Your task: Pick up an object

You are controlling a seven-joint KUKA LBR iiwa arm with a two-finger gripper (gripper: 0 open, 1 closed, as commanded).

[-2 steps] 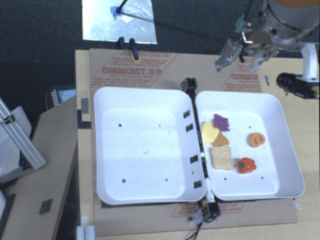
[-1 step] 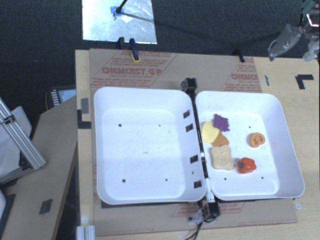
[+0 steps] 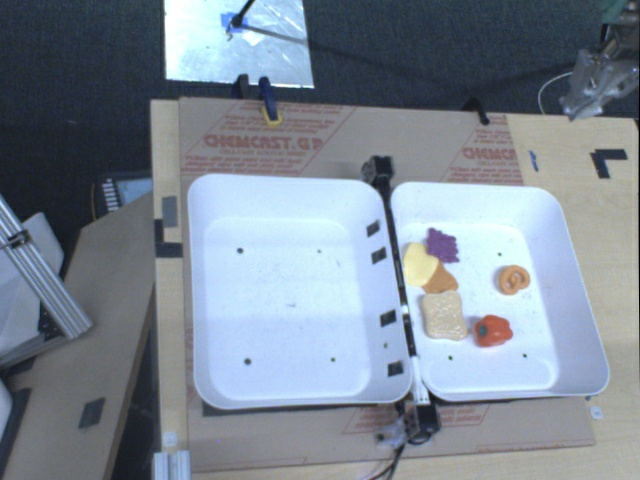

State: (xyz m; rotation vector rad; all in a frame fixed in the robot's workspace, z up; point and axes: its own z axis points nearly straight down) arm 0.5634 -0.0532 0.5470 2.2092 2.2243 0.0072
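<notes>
Several toy foods lie in the right bin (image 3: 565, 363). Purple grapes (image 3: 442, 244) sit near its left wall, with a yellow piece (image 3: 418, 264) and an orange-brown wedge (image 3: 442, 280) just below them. A slice of bread (image 3: 444, 316) lies nearer the front, and a red pepper (image 3: 492, 330) is beside it on the right. An orange ring-shaped pastry (image 3: 514, 280) lies alone further right. My gripper (image 3: 598, 76) hangs at the top right corner, well beyond the far edge of the bench and far from all the foods.
The left bin (image 3: 290, 288) adjoins the right one along a clipped middle seam (image 3: 390, 268). A shiny metal sheet (image 3: 238, 28) lies on the dark floor behind. A clamp (image 3: 268, 103) grips the bench's far edge. An aluminium rail (image 3: 40, 278) leans at the left.
</notes>
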